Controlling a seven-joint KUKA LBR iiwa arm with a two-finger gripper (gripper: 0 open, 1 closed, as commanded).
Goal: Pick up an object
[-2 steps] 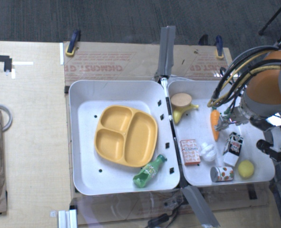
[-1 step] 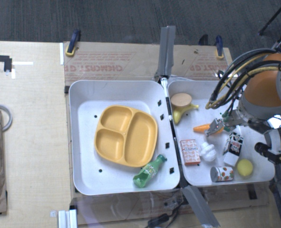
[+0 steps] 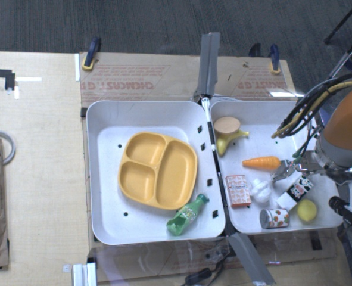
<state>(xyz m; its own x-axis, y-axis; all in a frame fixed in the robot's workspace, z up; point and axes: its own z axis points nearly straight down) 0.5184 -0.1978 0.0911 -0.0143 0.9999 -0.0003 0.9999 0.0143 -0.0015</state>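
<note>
My gripper hangs over the right bin, just right of the orange carrot and above a white crumpled object. Close around it lie a black-and-white item, a yellow lemon and a small printed can on its side. A red-and-white box lies left of the white object. At the back of this bin sit a tan round lid and a yellow banana-like toy. Nothing shows held in the gripper.
The left bin holds a yellow divided plate and a green bottle lying at its front. A grey divider post stands behind the bins. Black and yellow cables arc above the right bin's back right.
</note>
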